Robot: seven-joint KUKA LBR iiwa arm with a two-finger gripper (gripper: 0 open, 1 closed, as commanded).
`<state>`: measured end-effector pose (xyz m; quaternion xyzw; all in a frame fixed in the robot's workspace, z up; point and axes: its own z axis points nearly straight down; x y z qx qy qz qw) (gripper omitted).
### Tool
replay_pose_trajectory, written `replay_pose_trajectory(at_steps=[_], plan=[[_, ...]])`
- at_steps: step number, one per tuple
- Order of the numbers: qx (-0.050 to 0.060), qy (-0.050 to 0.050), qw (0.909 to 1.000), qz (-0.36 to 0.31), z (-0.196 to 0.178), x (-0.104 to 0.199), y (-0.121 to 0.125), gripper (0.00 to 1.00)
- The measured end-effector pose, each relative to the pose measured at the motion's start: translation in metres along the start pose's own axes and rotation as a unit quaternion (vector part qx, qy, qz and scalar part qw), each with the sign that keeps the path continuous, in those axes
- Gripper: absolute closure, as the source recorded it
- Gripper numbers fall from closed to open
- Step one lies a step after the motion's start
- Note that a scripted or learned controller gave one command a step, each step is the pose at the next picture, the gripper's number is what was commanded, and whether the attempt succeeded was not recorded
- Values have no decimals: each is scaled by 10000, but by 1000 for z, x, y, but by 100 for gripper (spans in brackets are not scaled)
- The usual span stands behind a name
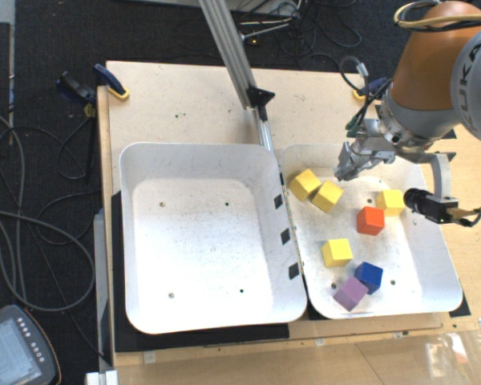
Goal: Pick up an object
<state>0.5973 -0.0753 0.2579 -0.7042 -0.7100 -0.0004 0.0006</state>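
Yellow cubes crowd the right bin: a pair touching each other lies just left of and below the gripper, another sits farther below, then purple and blue touching, orange below-right of the fingers, and one more yellow to their right. Whether the fingers are open or closed I cannot tell; nothing shows between them. The risk, as I judge it: coming down on the touching pair, a finger could land on a cube or wedge both, pushing them aside instead of gripping one.
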Motion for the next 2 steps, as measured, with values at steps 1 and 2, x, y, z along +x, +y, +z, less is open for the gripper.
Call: replay_pose_trajectory(at_steps=[1, 2], plan=[[2, 3, 10000, -3, -6, 55, -16, 100], [8, 5, 10000, -5, -3, 115, -34, 100]])
